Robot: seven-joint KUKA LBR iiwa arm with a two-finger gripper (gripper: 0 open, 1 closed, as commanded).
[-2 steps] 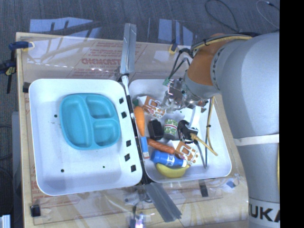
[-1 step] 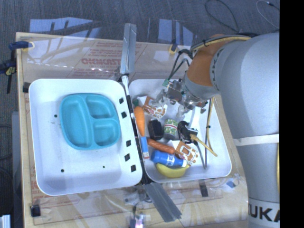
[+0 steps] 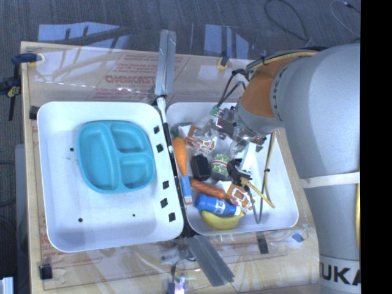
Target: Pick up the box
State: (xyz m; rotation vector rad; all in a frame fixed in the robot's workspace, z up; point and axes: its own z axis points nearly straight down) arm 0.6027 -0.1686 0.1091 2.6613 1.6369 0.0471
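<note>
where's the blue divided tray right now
In the camera view the blue divided tray lies in the left bin, near its middle, across the divider from the carrot in the right bin.

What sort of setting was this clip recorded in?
Most likely a robotics lab test bench: a KUKA arm reaches over two white bins, one holding a blue divided tray, the other a clutter of toy food such as a carrot; loose cables lie on the carpet.

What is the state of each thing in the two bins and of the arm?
Blue tray: lying flat in the left bin, nothing in its compartments.
Carrots: lying among the clutter in the right bin.
Banana: lying at the near wall.
Arm: lowered into the right bin.
</note>
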